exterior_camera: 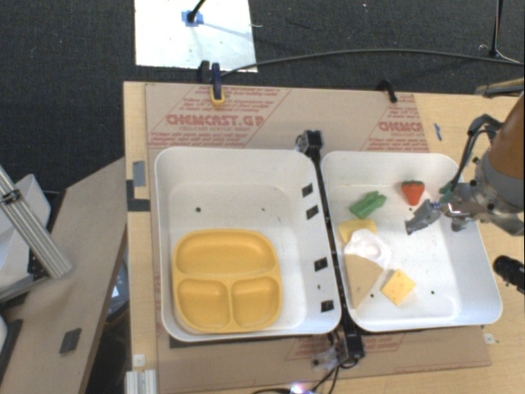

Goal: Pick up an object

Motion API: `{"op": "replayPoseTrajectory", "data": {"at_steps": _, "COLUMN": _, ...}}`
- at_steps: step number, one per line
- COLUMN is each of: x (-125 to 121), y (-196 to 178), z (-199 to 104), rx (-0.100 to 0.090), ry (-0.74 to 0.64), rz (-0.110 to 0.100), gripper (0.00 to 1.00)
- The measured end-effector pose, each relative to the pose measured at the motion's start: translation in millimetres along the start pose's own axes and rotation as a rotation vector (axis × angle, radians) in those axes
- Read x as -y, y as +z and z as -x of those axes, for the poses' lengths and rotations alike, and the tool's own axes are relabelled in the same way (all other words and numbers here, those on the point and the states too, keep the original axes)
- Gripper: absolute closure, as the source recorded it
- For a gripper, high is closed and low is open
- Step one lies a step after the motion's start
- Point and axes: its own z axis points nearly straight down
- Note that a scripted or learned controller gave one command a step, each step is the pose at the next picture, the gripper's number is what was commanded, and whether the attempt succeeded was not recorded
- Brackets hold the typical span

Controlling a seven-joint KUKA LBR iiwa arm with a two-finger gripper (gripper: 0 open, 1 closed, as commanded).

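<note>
My gripper (422,219) hangs over the right bin (476,302), reaching in from the right edge. It is just below a red and orange strawberry-like toy (413,192) and apart from it. To its left lies a green toy (367,204). Further down the bin sit a white object (368,247) that partly covers a pale yellow piece, a tan wedge (362,280) and a yellow cheese-like block (399,287). Nothing shows held at the gripper.
The left bin (238,171) holds a yellow divided plate (228,279). A black divider with clips (322,236) runs between the bins. Cardboard (279,117) lies under both. Cables cross behind the bench.
</note>
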Motion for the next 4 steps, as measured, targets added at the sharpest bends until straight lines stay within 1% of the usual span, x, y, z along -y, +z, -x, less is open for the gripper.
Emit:
{"op": "replayPoseTrajectory", "data": {"at_steps": 1, "x": -1, "y": 60, "z": -7, "rx": -0.001, "ry": 0.002, "rz": -0.002, "gripper": 0.0}}
{"op": "replayPoseTrajectory", "data": {"at_steps": 2, "x": -1, "y": 104, "z": 0, "rx": -0.001, "ry": 0.003, "rz": -0.003, "gripper": 0.0}}
{"op": "replayPoseTrajectory", "data": {"at_steps": 3, "x": -3, "y": 141, "z": 0, "rx": 0.0, "ry": 0.004, "rz": 0.002, "gripper": 0.0}}
{"op": "replayPoseTrajectory", "data": {"at_steps": 4, "x": -5, "y": 127, "z": -1, "rx": -0.001, "ry": 0.004, "rz": 0.008, "gripper": 1.0}}
